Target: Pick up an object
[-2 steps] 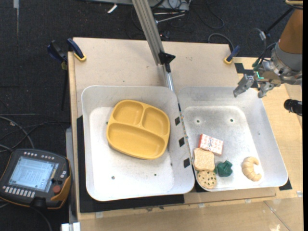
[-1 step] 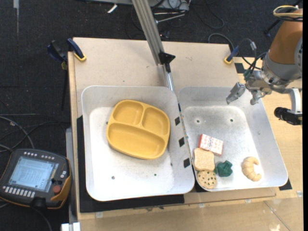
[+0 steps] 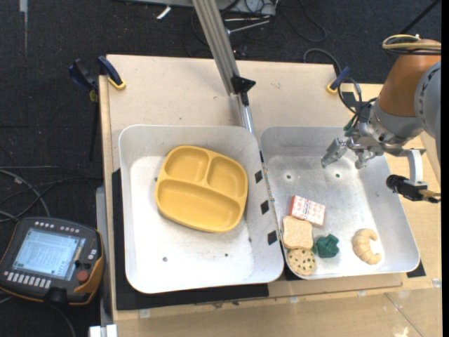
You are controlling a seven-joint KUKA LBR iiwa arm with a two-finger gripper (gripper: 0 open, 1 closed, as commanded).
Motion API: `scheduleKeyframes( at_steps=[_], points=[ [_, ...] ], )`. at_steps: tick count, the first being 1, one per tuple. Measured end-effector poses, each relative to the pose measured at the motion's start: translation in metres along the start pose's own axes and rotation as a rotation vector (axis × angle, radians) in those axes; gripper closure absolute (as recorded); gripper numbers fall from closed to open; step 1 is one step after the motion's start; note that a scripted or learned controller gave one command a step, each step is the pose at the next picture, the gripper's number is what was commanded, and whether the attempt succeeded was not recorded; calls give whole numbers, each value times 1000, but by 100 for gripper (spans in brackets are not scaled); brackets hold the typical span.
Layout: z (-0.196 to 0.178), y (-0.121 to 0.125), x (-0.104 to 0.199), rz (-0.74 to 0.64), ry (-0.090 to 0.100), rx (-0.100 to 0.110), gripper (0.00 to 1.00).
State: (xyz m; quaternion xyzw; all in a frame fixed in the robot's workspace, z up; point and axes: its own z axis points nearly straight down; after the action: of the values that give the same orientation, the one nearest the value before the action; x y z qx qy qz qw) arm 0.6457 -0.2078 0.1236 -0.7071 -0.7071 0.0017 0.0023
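Gripper: (image 3: 345,152) hangs over the upper part of the right bin (image 3: 393,209), its two fingers spread apart with nothing between them.
Objects: a cluster lies along the near edge of that bin, well apart from the gripper.
Packet: (image 3: 308,210) a small pink-and-white pack, nearest to the gripper.
Toast: (image 3: 297,233) a slice just below the packet, touching or nearly touching it.
Cookie: (image 3: 302,261) at the bin's near-left corner, right against the toast.
Green piece: (image 3: 326,245) small and lumpy, just beside toast and cookie.
Croissant: (image 3: 367,246) sits alone to the right, apart from the others.
Left bin: (image 3: 140,209) holds a yellow divided plate (image 3: 202,187).
Step in hand: likely choosing a target and moving over it.
Doing it well: the croissant looks the best pick, since it has free space on all sides. Centre above it, turn the fingers across its narrow width, descend straight until they straddle it, then close.
Risk: the flat toast and cookie give little to grip, and crowding there could push neighbours aside.
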Motion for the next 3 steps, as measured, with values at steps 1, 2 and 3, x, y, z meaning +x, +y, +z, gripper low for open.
scheduleKeyframes(
  at_steps=[1,2,3],
  points=[
    [30,0,1,-2,-1,-3,0],
    [17,1,1,-3,-3,-8,100],
    [-29,9,2,-2,-3,-13,100]
  ],
)
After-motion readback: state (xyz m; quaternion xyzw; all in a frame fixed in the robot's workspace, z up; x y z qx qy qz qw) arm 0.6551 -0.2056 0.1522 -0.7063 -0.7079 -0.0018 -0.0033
